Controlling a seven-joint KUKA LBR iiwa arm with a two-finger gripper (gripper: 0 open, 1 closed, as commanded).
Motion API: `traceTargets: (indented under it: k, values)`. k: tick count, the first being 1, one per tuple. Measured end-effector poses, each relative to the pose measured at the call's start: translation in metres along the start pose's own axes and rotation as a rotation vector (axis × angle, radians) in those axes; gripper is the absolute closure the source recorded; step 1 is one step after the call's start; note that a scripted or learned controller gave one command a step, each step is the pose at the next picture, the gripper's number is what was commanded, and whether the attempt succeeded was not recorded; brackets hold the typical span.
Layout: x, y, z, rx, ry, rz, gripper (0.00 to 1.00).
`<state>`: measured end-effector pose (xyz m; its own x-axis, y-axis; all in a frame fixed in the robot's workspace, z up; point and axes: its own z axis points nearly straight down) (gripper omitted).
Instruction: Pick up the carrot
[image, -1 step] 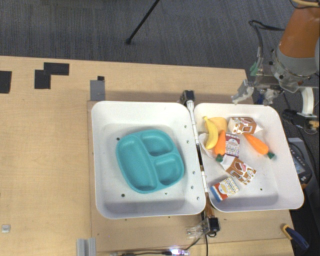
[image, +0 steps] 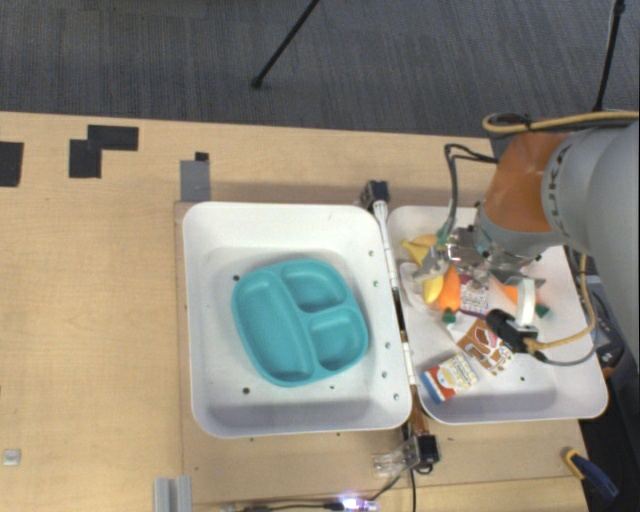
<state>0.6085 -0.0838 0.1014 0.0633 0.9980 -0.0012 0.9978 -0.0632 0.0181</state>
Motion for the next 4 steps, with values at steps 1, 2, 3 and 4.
traceTargets:
  k: [1, 2, 3, 4]
  values:
    - [0.001, 0.003, -0.013, -0.009, 0.0, -0.001, 1.0]
    - [0.003, -0.008, 0.006, -0.012, 0.001, -0.106, 1.0]
    - [0.002, -0.014, 0.013, 0.008, 0.002, -0.104, 0.0]
    - [-0.063, -0.085, 0.012, 0.011, -0.001, -0.084, 0.0]
